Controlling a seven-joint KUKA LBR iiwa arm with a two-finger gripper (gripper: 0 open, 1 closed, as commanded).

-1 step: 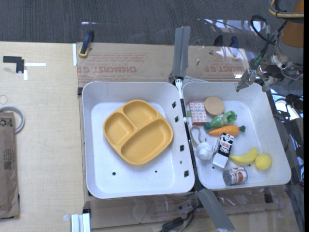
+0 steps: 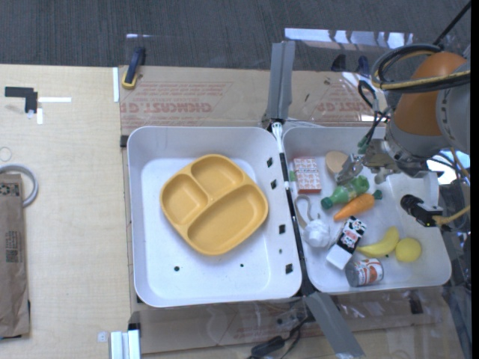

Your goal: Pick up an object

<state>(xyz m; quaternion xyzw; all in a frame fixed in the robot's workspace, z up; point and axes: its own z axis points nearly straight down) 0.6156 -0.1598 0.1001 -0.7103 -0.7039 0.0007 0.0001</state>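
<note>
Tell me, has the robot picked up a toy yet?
Not yet. Done: the gripper has reached into the right white bin. In hand: it sits low by the small green bottle and the orange toy carrot, with nothing seen lifted. Left: grab one and raise it. The yellow divided plate lies in the left white bin.

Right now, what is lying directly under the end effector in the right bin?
Below the end effector lie a green bottle-shaped toy and an orange carrot beside it. The end effector covers the bottle's upper end, so contact cannot be judged.
</note>
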